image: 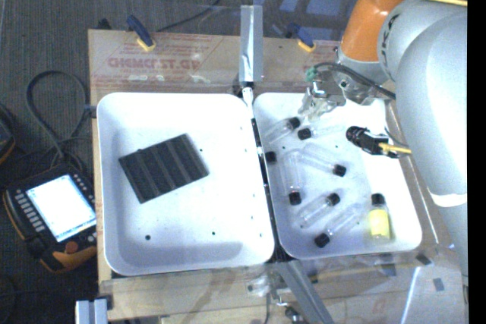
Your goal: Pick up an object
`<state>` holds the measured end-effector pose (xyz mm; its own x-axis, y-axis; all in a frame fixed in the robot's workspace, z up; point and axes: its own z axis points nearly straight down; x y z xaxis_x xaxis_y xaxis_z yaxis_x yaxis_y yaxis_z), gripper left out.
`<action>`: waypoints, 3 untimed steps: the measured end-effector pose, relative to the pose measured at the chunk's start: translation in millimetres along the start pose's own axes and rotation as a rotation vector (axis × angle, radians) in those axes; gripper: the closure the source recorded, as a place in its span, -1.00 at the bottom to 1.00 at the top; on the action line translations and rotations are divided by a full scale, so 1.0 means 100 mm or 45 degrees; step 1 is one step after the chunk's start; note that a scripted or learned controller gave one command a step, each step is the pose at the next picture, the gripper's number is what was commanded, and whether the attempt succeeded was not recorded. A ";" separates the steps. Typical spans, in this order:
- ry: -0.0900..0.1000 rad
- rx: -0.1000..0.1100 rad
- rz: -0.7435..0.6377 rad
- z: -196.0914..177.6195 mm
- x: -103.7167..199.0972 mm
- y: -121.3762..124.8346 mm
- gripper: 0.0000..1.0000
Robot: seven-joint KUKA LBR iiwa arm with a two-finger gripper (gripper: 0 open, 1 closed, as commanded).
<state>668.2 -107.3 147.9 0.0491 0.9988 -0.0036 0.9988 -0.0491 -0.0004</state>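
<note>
- The gripper (316, 101) hangs over the upper left part of the right bin (349, 251), right of the frame's centre; whether it is spread or pressed together cannot be told, and nothing can be seen pinched in it.
- The grey arm (429, 87) with its orange band (366, 23) fills the upper right of the frame.
- A clear tube with a black cap (295, 127) lies just below and left of the gripper; whether the two touch cannot be told.
- More clear tubes (323, 207) with black caps lie scattered over the middle and lower part of the right bin, at different angles.
- A yellow tube (377, 222) with a black cap lies in that bin's lower right corner.
- A black ribbed slab (163, 167) lies flat and slightly turned in the left bin (114, 117), left of its middle, well apart from the gripper.
- A metal post (250, 49) stands at the top between the two bins.
- A blue clamp (141, 31) grips the wooden board (175, 61) at upper left.
- A handheld screen (55, 209) sits at the frame's lower left.
</note>
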 end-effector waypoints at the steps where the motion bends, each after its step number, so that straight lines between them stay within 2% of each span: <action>1: -0.001 0.000 0.000 0.00 0.00 0.00 -1.00; 2: 0.000 0.000 -0.014 -0.91 -0.76 -0.67 -1.00; 3: 0.005 0.001 0.037 0.49 -0.82 -0.65 -1.00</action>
<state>599.5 -186.7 98.9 0.0778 0.9970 0.0000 0.9970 -0.0778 -0.0008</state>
